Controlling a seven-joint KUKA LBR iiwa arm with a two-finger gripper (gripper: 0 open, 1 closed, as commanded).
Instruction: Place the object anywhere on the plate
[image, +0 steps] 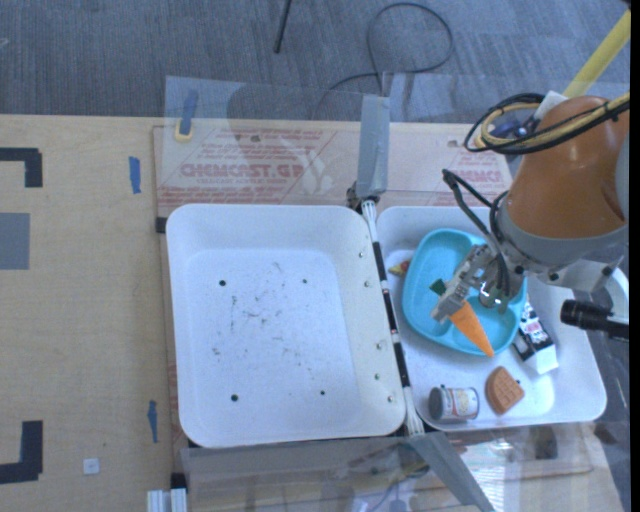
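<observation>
A blue plate (432, 262) lies in the right bin (580, 400), tilted toward that bin's left wall. An orange carrot (474, 328) rests on the plate's near right part, its tip pointing to the lower right. My gripper (471, 297) hangs over the plate just above the carrot's thick end. Its fingers (453, 298) stand apart, open, and the carrot lies below them, not held. A small dark green piece (437, 287) sits on the plate beside the left finger.
In the right bin, near the front, lie a small tin can (456, 402) on its side and a brown waffle-like piece (505, 389). A black-and-white packet (534, 338) lies right of the plate. A yellow bit (400, 267) peeks out at the plate's left. The left bin (200, 240) adjoins.
</observation>
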